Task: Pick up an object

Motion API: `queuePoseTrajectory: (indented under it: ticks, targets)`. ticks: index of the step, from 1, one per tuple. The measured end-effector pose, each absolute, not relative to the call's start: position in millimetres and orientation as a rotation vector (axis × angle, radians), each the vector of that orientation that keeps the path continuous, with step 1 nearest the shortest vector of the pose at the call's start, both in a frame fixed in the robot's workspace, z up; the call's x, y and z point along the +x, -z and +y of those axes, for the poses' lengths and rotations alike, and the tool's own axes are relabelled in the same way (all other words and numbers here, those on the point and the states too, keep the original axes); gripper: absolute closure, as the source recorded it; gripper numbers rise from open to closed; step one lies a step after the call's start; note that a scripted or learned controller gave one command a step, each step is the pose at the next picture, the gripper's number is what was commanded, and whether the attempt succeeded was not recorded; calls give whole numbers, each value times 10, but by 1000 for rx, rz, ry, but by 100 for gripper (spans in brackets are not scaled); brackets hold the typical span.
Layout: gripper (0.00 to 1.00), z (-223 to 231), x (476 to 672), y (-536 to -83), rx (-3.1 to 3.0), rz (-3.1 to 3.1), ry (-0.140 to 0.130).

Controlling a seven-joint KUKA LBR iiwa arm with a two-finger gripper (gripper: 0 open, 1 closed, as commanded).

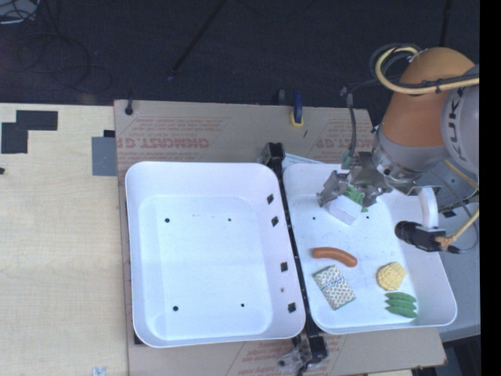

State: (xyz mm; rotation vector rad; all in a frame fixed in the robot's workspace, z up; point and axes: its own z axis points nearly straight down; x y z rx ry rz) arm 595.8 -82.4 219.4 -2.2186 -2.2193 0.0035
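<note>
My gripper [350, 193] hangs over the far-left part of the right bin [438, 319], fingers clamped on a small white block [344, 209] held close to the bin's left wall. Open floor lies to its right. Nearer lie a sausage [335, 256], patterned packet [334, 287], yellow corn piece [391, 275] and green pods [401, 304]. The left bin [149, 180] adjoins.

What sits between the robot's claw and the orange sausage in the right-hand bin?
Nothing visible. The end effector hovers over the upper part of the right bin, with a small white block right under it. Below that block, bare white bin floor leads to the sausage.
</note>
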Motion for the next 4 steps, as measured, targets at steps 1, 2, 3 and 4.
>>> queuePoseTrajectory:
  ticks: [1,2,3,4]
  targets:
    - [0,-1109,5329,-4620,-2231,-2229,13]
    - [100,-1090,5347,-4615,-2216,-2225,-5]
    - [100,-1807,4790,-3802,-2225,-2205,-12]
    - [100,-1557,4746,-2852,-2212,-2214,-9]
